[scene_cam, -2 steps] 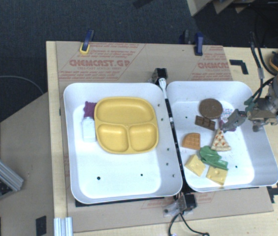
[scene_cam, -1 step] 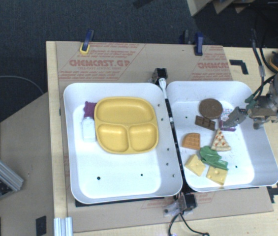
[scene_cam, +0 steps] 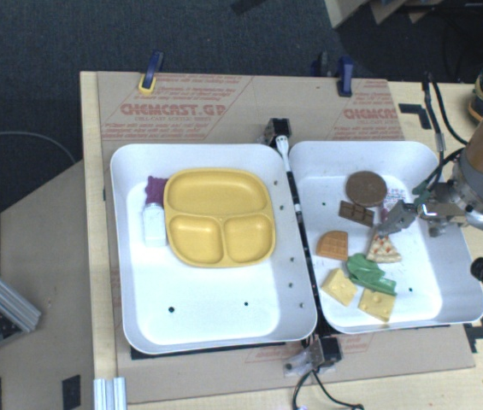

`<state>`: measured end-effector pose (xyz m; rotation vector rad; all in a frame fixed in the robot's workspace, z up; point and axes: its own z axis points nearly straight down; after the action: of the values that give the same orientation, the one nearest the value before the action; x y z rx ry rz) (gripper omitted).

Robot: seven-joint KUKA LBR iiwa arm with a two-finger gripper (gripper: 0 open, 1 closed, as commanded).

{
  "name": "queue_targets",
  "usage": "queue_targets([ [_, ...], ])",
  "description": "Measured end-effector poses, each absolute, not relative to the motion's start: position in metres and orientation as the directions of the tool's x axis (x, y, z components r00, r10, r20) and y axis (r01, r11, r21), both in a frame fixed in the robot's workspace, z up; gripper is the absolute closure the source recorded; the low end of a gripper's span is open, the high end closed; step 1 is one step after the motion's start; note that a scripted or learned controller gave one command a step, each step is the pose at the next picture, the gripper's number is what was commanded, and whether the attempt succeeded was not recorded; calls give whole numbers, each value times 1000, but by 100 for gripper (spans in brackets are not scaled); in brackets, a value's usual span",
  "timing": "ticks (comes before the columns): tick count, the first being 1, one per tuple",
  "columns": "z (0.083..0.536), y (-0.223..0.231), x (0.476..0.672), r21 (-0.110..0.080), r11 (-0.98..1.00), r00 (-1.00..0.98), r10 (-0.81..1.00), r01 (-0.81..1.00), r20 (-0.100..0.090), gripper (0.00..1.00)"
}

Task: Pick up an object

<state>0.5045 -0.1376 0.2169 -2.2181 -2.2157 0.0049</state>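
Well left of the gripper (scene_cam: 397, 218), the left white bin (scene_cam: 138, 254) holds a yellow three-compartment plastic tray (scene_cam: 220, 216). The right white bin (scene_cam: 446, 289) under the gripper holds a brown round cookie (scene_cam: 366, 186) and a pizza-slice toy (scene_cam: 384, 248) just below it. Its grip cannot be made out.

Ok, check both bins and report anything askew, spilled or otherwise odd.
Nothing looks spilled or damaged. The yellow divided plate lies flat in the left bin, with a small white and purple bottle lying beside its left edge. In the right bin, the toy food pieces sit loosely clustered, the green piece resting against the yellow cheese pieces.
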Motion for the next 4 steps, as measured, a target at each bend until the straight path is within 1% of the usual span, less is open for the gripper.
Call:
queue_targets([
  [1, 154, -133, 506, -8, 0, 0, 1000, 1000, 3, 0],
  [2, 111, -132, 502, -7, 0, 0, 1000, 1000, 3, 0],
  [3, 83, -131, 502, -5, 0, 0, 1000, 1000, 3, 0],
  [4, 99, -133, 506, 10, -2, 2, 1000, 1000, -1, 100],
])
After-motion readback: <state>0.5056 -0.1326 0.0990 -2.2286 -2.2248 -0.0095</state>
